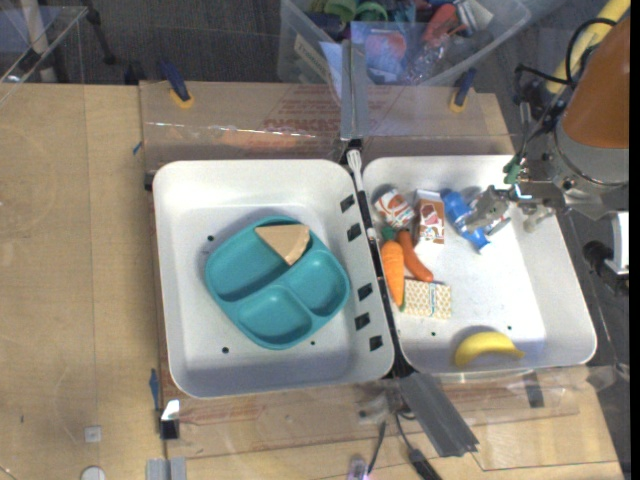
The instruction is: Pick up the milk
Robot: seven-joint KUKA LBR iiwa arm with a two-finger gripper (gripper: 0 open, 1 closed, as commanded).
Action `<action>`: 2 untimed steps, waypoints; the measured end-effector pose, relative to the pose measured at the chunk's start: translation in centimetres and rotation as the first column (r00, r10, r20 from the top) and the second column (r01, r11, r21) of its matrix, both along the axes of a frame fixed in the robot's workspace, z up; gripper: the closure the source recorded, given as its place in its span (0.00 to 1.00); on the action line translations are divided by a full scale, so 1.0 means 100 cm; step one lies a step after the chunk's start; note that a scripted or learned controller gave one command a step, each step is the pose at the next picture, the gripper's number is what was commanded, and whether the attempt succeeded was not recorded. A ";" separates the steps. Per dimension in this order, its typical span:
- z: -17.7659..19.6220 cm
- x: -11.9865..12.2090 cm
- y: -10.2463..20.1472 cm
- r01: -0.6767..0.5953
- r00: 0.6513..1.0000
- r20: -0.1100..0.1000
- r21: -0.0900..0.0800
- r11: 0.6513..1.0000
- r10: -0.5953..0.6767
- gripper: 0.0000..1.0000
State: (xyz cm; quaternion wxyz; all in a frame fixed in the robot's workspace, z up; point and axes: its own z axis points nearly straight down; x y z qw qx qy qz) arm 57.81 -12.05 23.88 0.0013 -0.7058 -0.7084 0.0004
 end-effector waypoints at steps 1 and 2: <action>-0.095 0.038 0.020 -0.075 0.997 0.000 0.000 0.997 0.075 0.00; -0.120 0.058 0.021 0.220 0.975 0.030 0.001 0.976 -0.220 0.00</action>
